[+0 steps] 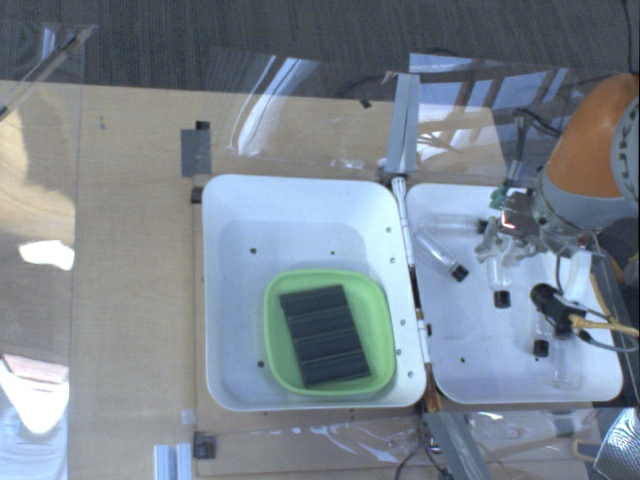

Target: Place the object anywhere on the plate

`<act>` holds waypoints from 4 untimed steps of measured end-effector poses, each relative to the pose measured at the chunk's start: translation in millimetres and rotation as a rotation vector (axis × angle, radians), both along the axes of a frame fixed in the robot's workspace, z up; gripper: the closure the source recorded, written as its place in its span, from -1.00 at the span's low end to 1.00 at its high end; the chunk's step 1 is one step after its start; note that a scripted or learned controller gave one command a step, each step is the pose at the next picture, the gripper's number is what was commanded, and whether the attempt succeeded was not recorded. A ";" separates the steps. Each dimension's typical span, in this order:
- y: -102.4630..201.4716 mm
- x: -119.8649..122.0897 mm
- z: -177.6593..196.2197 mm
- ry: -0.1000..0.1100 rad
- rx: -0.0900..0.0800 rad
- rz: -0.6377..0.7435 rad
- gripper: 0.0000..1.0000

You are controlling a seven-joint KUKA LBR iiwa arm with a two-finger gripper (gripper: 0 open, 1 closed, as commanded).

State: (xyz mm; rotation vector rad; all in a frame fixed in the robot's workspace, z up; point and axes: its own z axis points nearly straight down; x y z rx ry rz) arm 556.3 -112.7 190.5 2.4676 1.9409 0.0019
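Wooden bench, two white bins side by side, arm parked over the right one.

Left bin (pixel 225 298) has the green plate (pixel 275 313) with the dark ribbed block (pixel 322 336) lying flat inside its rim, so the placing looks done to me. Over in the right bin (pixel 600 373), the gripper (pixel 500 283) hangs above bare floor, probably just out of the way. Whether it's wide or narrow I honestly can't tell from this angle.

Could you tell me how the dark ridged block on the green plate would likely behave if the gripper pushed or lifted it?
The dark block lies flat and broad on the green plate, so it would probably slide rather than roll or tip. Its ridged top suggests decent grip. It looks stiff, keeping straight edges, though its weight cannot be judged.
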 end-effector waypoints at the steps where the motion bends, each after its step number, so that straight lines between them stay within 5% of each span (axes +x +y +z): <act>1: 60.5 -38.3 -7.4 0.003 0.002 0.121 1.00; 2: 122.3 -69.3 -7.5 0.003 0.001 0.221 1.00; 3: 201.1 -69.3 -6.9 0.001 0.001 0.352 1.00; 4: 200.7 -69.2 -6.9 0.001 0.001 0.352 -1.00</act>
